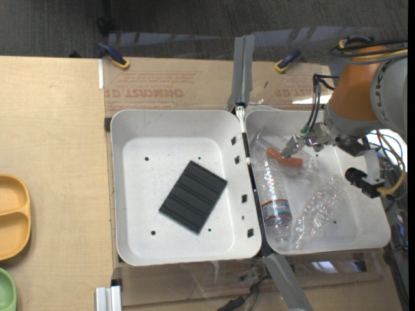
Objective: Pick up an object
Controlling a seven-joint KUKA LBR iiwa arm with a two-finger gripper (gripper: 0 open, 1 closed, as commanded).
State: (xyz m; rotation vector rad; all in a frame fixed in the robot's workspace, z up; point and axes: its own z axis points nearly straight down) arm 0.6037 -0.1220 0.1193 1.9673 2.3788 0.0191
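Note:
The right bin [363, 241] holds a clear plastic water bottle [274, 199] lying lengthwise along its left side, an orange-red object [286, 159] near the back, and a crumpled clear plastic piece [318, 206]. My gripper [292, 146] hangs low over the back of this bin, right at the orange-red object, with the grey arm and its orange band [355, 96] reaching in from the right. In the left bin [130, 173] a flat black ribbed rectangle [193, 196] lies at an angle near the middle.
A yellow divided tray [11, 216] and a green item [5, 290] sit at the bench's far left edge. Brown cardboard [155, 86] lies behind the bins, with clamps [115, 57] at the back. Cables [389, 167] hang by the arm on the right.

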